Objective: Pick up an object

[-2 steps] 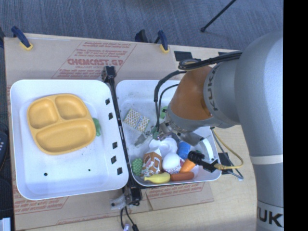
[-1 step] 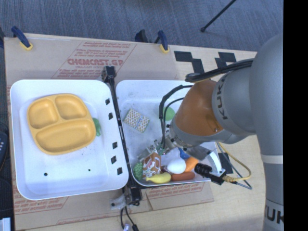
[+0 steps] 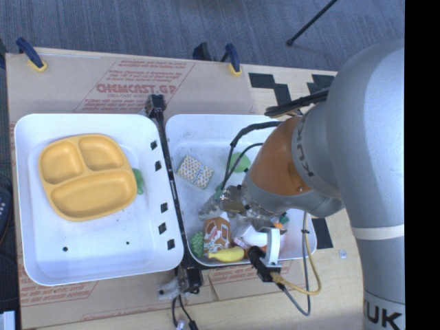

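Here, from the camera above the bench, the grey arm (image 3: pixel 364 157) with its orange band (image 3: pixel 275 163) reaches down into the right bin (image 3: pixel 206 126), and the gripper (image 3: pixel 237 208) sits low over a cluster of small objects at the bin's near end; whether it is open or closed cannot be told. Just beside and below it lie a brown-and-white patterned object (image 3: pixel 217 234), a yellow banana-like piece (image 3: pixel 227 254) and a green piece (image 3: pixel 197 243). A checkered packet (image 3: pixel 195 172) lies apart, toward the bin's left wall. The left bin (image 3: pixel 27 253) holds a yellow divided plate (image 3: pixel 87 176).
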Available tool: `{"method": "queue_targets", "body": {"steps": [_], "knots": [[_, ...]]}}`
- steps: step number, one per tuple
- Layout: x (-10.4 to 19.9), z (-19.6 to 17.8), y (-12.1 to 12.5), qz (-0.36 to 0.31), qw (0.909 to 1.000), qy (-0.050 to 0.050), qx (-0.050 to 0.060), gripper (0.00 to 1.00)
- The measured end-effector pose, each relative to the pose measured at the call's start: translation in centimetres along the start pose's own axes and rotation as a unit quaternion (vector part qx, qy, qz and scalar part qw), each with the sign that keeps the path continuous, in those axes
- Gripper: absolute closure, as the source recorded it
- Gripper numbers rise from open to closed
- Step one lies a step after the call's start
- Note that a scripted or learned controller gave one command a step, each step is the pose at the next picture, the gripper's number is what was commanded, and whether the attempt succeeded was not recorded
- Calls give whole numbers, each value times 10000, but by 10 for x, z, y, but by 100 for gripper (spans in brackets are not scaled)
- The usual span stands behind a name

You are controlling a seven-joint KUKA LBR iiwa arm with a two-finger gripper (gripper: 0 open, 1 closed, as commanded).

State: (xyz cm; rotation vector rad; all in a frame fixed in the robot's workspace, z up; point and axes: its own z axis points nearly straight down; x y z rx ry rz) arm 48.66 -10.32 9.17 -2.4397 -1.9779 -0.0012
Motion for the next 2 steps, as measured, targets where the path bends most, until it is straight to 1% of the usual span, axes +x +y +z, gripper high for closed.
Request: {"method": "queue_targets", "body": {"steps": [1, 2], "knots": [[1, -11, 1, -17, 10000, 8, -8, 100], [15, -158, -12, -1429, 9897, -2, 4, 100]]}}
